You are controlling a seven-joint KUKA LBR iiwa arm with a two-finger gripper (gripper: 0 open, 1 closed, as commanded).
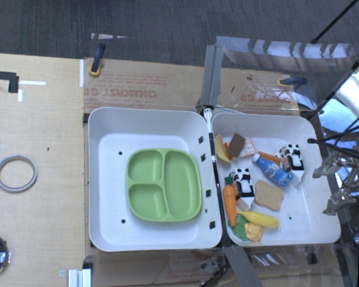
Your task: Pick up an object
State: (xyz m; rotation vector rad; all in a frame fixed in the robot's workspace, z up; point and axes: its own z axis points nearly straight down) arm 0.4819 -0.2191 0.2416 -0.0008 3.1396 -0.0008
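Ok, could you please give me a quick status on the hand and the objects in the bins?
Hand at right bin's right rim, nothing seen held. Toys piled in right bin. Green plate in left bin.

Two white bins sat side by side on the bench. The left bin (pixel 100 184) held a green divided plate (pixel 164 184). The right bin (pixel 310 217) held a heap of toy food: a carrot (pixel 229 204), a banana (pixel 259 219), a slice of bread (pixel 268 195), a blue bottle (pixel 273 171) and a brown block (pixel 235 145). A roll of tape (pixel 15 173) lay on the bench, well apart to the left
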